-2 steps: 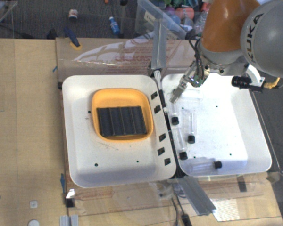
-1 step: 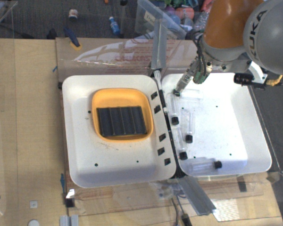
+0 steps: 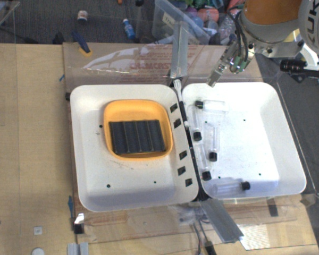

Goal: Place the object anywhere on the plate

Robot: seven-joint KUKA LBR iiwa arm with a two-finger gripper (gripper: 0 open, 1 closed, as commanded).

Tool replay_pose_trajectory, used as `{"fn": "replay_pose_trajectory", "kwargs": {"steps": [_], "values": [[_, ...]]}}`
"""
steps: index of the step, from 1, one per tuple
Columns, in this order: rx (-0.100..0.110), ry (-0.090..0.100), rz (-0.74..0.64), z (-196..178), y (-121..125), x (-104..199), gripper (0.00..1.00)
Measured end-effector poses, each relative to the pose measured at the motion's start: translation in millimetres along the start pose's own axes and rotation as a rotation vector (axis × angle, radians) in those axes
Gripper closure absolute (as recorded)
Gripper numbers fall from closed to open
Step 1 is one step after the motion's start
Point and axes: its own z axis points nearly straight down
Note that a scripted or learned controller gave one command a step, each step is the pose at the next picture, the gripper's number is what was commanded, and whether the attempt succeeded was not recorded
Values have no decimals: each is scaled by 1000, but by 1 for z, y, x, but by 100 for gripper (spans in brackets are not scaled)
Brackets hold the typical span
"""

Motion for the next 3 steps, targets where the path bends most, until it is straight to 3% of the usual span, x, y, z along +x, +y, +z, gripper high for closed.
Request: {"fn": "replay_pose_trajectory", "kwargs": {"steps": [1, 2, 3], "values": [[1, -3, -218, -128, -75, -35, 100], [3, 1, -530, -128, -154, -62, 100], [3, -6, -718, -128, -192, -108, 100]]}}
